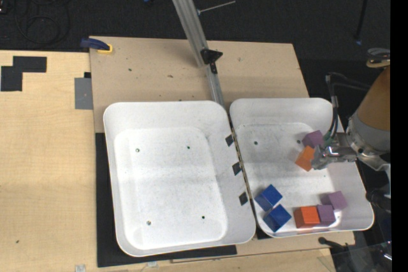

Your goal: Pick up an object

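Note:
My gripper reaches into the right bin from the right, near that bin's right wall. An orange block sits tilted just left of the gripper tip, touching or nearly touching it. A purple block lies right above the orange one. Two blue blocks rest near the bin's front left. An orange-red block and two purple blocks cluster at the front right corner.
The left bin lies beside the right one, with small black clips along the shared edge. A slanted metal rail rises behind the bins. A blue clamp sits at the board's far left corner.

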`<state>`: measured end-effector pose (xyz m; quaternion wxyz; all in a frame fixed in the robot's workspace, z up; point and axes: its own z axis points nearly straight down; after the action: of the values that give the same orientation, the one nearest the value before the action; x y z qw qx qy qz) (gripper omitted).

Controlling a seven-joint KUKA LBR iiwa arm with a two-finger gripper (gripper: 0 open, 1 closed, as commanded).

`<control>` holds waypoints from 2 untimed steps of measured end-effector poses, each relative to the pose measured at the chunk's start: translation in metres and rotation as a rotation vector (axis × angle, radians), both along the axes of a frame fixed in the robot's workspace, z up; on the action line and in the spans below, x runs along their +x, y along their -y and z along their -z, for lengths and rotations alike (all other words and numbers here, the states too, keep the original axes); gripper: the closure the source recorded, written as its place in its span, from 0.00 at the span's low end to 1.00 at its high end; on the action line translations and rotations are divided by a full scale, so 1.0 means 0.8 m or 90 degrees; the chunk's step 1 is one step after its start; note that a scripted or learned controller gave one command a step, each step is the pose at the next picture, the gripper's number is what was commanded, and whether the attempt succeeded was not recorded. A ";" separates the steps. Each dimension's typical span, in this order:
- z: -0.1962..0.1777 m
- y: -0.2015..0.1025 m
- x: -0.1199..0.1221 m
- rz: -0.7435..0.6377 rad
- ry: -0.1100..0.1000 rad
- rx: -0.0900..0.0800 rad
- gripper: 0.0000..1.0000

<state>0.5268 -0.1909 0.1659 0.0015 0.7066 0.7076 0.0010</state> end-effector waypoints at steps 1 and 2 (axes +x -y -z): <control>-0.059 -0.007 -0.006 0.000 0.000 0.000 1.00; -0.114 -0.006 -0.005 0.000 0.000 0.000 1.00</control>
<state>0.5229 -0.1864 0.2568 0.0015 0.7063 0.7079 0.0008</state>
